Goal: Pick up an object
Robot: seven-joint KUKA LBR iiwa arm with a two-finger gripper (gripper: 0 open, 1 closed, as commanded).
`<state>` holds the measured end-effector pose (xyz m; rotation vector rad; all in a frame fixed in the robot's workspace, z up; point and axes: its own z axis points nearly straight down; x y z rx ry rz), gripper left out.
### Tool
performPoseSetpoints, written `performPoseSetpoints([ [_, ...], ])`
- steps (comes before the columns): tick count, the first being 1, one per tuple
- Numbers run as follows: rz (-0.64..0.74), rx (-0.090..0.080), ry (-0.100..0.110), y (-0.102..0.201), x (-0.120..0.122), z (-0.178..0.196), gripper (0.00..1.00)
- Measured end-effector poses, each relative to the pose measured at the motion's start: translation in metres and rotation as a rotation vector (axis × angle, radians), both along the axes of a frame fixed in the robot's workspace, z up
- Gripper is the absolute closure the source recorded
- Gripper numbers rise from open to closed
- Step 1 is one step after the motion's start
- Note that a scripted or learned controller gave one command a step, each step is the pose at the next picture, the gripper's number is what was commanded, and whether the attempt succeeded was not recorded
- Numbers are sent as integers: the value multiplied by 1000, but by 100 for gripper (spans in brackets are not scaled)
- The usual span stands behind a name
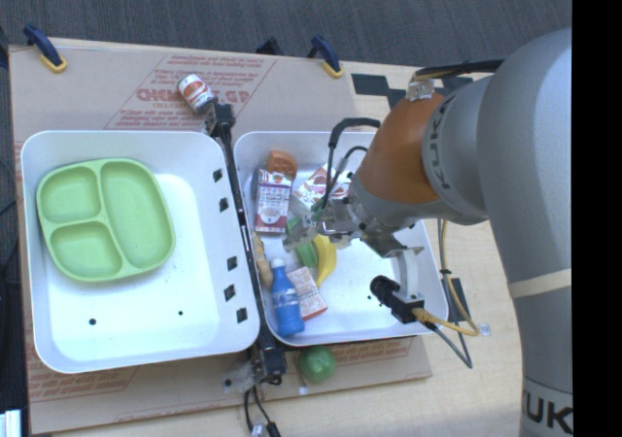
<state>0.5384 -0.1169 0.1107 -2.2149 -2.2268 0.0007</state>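
Your gripper (326, 223) sits low inside the right bin (408, 323), under the orange band (413, 153) of the arm's wrist. You cannot tell from this view how the jaws stand — the wrist body covers them.

Just below the jaws lies a yellow banana (326, 260), with a green item (307, 253) touching it on its left side. Immediately to the left of the jaws stands a red-and-white carton (273, 204), and beyond that carton's upper end an orange-brown packet (282, 163). A white printed pouch (313, 187) lies just above the jaws, partly under the wrist. Further below and to the left you have a blue bottle (286, 301) beside a small red-and-white packet (308, 291).

Well to the left of the jaws, the left bin (146, 328) holds a green divided plate (102, 218). Outside the bins — a small can (195, 92) on the cardboard above, a green ball (317, 363) below the right bin's edge.
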Motion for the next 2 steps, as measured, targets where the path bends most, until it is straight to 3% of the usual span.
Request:
performPoseSetpoints([
  [1,6,-2,0,0,1,10,100],
  [2,-2,0,0,-28,-61,84,100],
])
